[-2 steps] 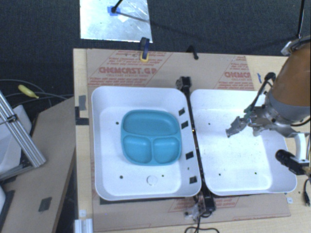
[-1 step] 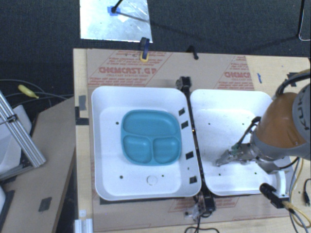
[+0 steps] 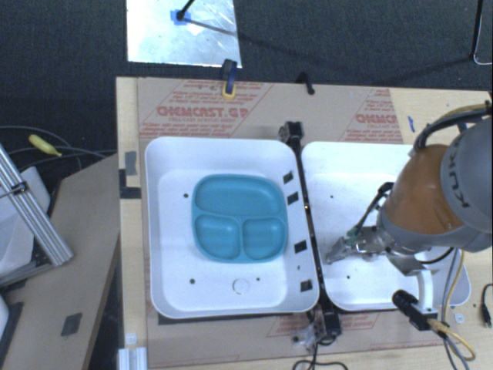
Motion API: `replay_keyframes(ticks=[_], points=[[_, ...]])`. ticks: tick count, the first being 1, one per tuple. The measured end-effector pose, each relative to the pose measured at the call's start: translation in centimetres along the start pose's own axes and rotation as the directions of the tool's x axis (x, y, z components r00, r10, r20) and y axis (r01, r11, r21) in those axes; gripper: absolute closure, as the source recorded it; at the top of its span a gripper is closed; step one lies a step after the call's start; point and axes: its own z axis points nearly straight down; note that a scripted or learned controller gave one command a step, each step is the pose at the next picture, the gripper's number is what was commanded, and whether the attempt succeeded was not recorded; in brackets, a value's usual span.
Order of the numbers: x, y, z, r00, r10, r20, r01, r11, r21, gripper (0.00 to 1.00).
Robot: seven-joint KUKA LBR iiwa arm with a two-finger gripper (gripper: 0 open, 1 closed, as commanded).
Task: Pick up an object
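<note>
A blue divided plate [image 3: 236, 216] lies flat in the middle of the left white bin [image 3: 166, 206]. My gripper [image 3: 336, 251] hangs low over the right white bin [image 3: 347, 183], near that bin's left wall and front half, with its tip pointing left toward the divider. It is well apart from the plate. The arm's orange band and grey wrist [image 3: 420, 206] cover much of the right bin's floor, so whatever lies under them is hidden.
A black divider strip with clips [image 3: 302, 222] runs between the two bins. A small pale disc [image 3: 241, 286] sits on the left bin's floor near its front. Cables [image 3: 451, 338] trail off the bench at the front right.
</note>
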Motion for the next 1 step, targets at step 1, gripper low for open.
replay_keyframes(ticks=[1], points=[[-0.26,0.14,-1.15,1.000,0.003,0.003,-0.003,1.000,-0.006,1.00]])
